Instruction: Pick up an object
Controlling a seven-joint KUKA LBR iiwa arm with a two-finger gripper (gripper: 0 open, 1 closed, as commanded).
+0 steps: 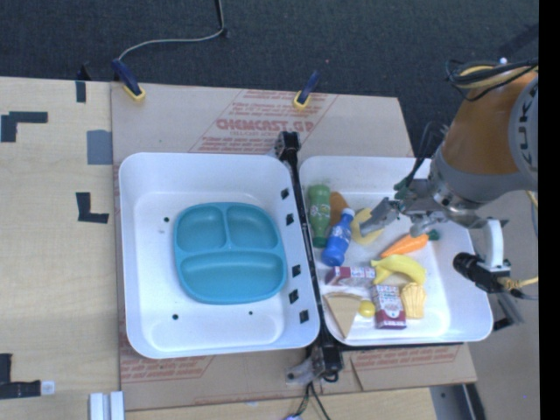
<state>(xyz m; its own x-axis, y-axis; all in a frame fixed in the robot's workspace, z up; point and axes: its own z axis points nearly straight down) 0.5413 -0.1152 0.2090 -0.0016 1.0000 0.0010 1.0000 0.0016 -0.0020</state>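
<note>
Red print reading "CHEMCAST" runs across the brown cardboard sheet (254,125) under both bins, in the upper middle of the frame. My two-finger gripper (378,217) hangs over the right white plastic bin (472,322), fingers spread open and gripping nothing, just above a yellow piece (369,229). Below and left of it lie a blue bottle with a white cap (338,240), a green bottle (318,210), an orange carrot-shaped toy (406,245), a curved yellow banana (401,269) and a red labelled packet (388,306), its writing too small to read. The left white bin (140,234) holds a smooth teal divided plate (230,252).
</note>
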